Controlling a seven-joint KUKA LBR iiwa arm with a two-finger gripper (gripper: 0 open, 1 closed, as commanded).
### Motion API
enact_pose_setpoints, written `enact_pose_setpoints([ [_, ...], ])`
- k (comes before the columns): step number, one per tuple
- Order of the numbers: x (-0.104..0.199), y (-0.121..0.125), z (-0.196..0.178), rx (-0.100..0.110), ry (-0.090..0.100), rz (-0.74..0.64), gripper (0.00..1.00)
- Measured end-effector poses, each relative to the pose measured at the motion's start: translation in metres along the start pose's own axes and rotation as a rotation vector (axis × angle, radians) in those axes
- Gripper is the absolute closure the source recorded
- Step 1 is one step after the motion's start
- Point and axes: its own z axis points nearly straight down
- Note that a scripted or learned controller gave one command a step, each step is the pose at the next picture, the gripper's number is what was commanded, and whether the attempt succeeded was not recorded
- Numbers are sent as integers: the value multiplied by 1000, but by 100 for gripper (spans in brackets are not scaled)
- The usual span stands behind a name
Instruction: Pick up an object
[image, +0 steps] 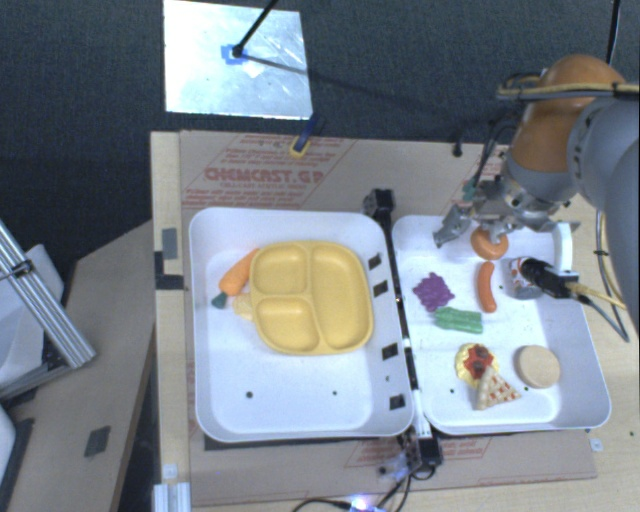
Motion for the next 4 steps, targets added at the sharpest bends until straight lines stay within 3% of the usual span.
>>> enact_pose_setpoints([
  [2,0,0,66,-1,0,2,0],
  [3,-1,0,56,-2,0,1,100],
  [4,-2,-7,-5,-11,-1,2,100],
])
